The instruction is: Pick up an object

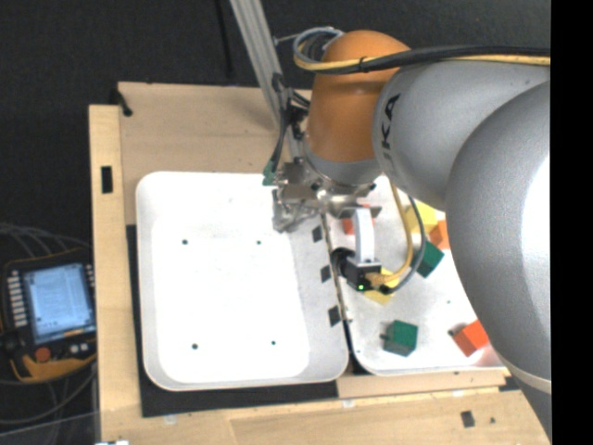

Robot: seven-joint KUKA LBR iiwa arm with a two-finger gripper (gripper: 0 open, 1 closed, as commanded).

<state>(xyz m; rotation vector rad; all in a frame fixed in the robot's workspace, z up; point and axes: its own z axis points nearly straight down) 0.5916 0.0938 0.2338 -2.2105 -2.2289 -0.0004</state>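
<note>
The gripper point(295, 204) is held toward the far edge of the worktop point(185, 128) (wide or narrow cannot be told). The small green plastic cube point(400, 336) should be approached squarely.

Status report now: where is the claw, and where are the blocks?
Claw above left bin, near its right rim. Green block and orange block in right bin, away from claw. Arm hides part of right bin.

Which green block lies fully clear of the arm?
The green cube lower in view, beside the orange block; the other green block sits partly behind the arm.
</note>
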